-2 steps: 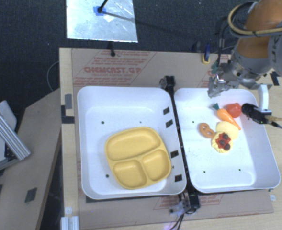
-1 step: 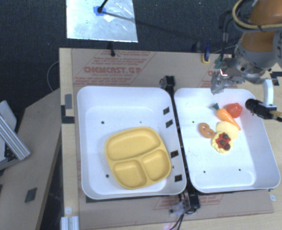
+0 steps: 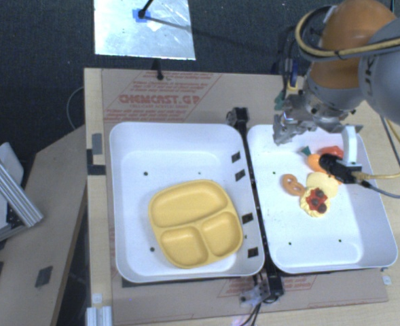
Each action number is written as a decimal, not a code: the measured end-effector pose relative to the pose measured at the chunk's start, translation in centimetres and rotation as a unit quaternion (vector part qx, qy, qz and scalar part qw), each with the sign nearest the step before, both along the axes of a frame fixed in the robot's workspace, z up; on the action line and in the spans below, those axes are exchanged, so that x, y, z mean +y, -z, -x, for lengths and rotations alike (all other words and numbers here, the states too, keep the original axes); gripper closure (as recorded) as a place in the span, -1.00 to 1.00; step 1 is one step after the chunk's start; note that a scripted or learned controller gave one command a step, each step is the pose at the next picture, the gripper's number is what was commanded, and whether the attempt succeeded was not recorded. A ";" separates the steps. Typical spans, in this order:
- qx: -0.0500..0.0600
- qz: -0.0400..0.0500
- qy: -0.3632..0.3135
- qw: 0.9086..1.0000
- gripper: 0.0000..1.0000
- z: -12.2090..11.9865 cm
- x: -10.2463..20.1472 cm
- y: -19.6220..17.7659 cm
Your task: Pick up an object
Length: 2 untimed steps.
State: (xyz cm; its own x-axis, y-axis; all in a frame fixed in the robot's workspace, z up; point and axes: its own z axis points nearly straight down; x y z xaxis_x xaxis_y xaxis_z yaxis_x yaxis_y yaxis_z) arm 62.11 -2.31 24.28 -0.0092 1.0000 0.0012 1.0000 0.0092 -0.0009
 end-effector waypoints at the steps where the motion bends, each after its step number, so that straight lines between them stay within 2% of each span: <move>1: 0.000 0.000 0.000 1.000 1.00 1.2 6.1 0.7; 2: 0.000 0.000 0.000 1.000 1.00 3.1 10.4 1.9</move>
